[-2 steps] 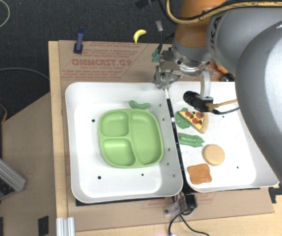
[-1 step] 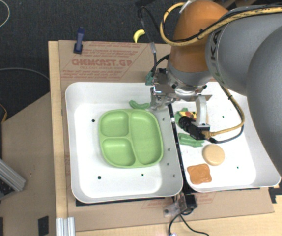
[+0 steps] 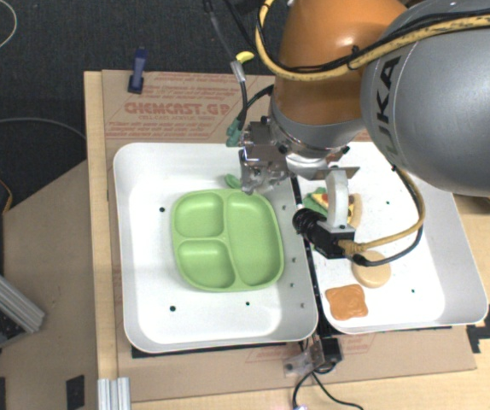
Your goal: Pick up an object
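A light green divided plate [image 3: 226,239] lies in the middle of the left bin [image 3: 142,186]. My gripper [image 3: 253,176] hangs over the plate's far right corner, close to the wall between the bins. A small green piece [image 3: 232,180] pokes out just left of it; I cannot tell whether it is held. In the right bin [image 3: 437,263] lie a brown square piece [image 3: 346,301], a tan round piece [image 3: 371,273] and a green, yellow and red item [image 3: 317,200], partly hidden by the wrist hardware.
The large grey and orange arm [image 3: 347,49] covers the far part of the right bin. Black cables [image 3: 326,237] trail over the divider between the bins. A blue clip [image 3: 137,69] sits on the cardboard sheet [image 3: 177,101] behind the left bin.
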Controlling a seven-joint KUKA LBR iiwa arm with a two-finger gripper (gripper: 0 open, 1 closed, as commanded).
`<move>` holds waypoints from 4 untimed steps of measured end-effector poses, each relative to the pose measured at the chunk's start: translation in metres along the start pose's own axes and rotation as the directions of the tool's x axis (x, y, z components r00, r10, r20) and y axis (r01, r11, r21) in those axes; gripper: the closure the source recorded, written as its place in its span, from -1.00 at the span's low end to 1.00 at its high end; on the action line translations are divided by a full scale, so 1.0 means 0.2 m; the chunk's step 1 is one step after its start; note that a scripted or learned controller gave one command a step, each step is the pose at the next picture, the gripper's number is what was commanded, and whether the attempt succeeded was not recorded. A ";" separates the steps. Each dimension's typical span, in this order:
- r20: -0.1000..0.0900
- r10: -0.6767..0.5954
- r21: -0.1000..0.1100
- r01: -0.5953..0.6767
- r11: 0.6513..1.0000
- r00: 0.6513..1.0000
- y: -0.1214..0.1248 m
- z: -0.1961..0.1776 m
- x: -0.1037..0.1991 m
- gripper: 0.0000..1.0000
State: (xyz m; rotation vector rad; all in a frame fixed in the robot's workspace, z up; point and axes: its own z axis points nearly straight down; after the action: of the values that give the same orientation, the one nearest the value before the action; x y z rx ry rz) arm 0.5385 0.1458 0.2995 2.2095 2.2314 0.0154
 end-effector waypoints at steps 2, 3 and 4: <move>0.010 0.017 0.016 -0.017 1.000 1.000 -0.08 0.05 -0.19 1.00; 0.003 0.000 0.007 0.000 1.000 1.000 -0.20 -0.02 0.23 1.00; 0.008 0.014 0.014 -0.014 1.000 1.000 -0.30 0.09 0.06 1.00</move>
State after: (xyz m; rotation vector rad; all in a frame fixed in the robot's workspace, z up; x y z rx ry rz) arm 0.4778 0.1582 0.2820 2.2281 2.2198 -0.0091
